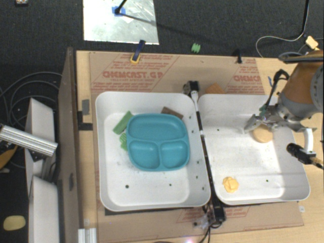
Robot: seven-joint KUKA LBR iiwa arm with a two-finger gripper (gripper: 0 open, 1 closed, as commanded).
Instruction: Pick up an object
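Jaws' state impossible to tell; gripper (259, 123) low in right bin (243, 189), touching tan round object (262, 135). Risk: off-centre closing, nudging it away ungrasped.

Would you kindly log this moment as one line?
claw: over right bin | beside tan disc | blue tray: left bin
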